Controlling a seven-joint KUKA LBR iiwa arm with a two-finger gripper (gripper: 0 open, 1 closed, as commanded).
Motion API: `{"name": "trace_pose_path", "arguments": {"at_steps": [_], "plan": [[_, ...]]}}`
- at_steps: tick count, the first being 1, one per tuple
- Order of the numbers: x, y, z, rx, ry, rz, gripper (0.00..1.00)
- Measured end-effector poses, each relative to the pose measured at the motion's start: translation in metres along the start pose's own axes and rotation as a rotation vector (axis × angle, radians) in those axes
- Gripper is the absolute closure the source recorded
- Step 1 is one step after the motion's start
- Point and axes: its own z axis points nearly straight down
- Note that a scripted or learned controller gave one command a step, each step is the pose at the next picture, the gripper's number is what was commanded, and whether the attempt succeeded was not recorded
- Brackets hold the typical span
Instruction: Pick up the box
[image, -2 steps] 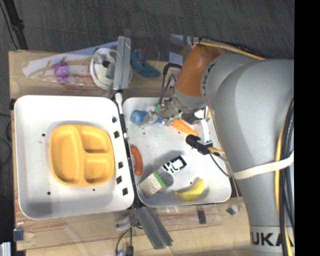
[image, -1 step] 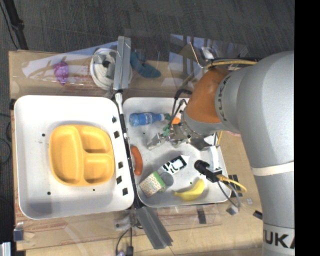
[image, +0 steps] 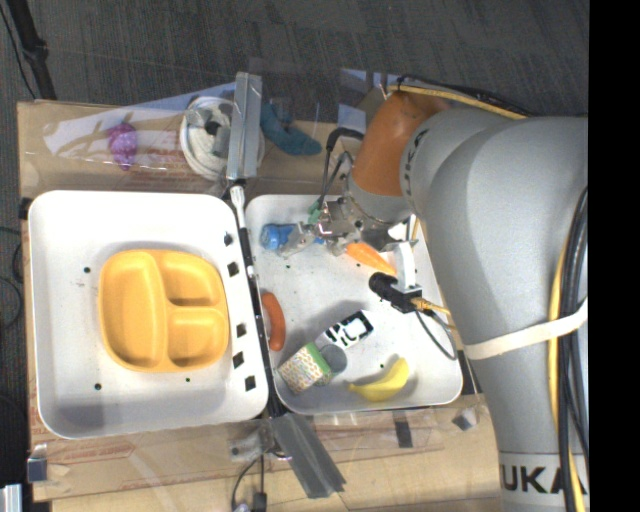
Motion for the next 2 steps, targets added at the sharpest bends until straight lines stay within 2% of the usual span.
{"name": "trace_pose_path", "arguments": {"at_steps": [1, 2], "plan": [[0.016, -0.047, 0.0, 0.001, 0.0, -0.159, 0.0], [0.021, 0.004, 0.001, 0.005, 0.0, 0.139, 0.0]]}}
